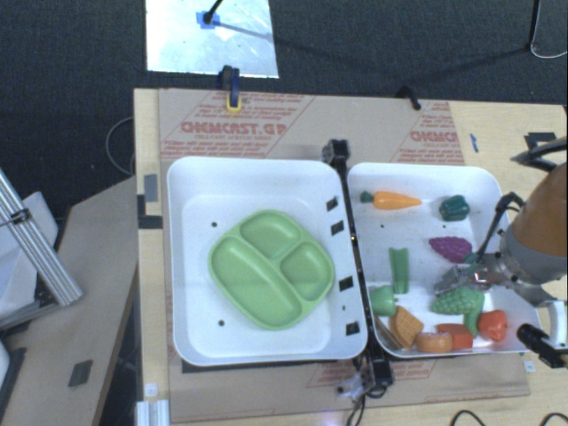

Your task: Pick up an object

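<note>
The right bin (422, 177) holds several toy foods. An orange carrot (397, 201) and a dark green pepper (454, 208) lie at the back. A purple grape bunch (451, 248) and a green pod (399, 269) lie in the middle. A bumpy green piece (458, 301), a tan waffle (407, 327), an orange piece (435, 343) and a red tomato (493, 325) crowd the front. My gripper (451, 280) is low in this bin, between the grapes and the bumpy green piece, right at that piece's top edge.
The left bin (191, 238) holds a green divided plate (271, 269). Black clips (342, 229) line the wall between the bins. My arm (537, 238) covers the right bin's right side. A small round green piece (383, 302) lies by the divider.
</note>
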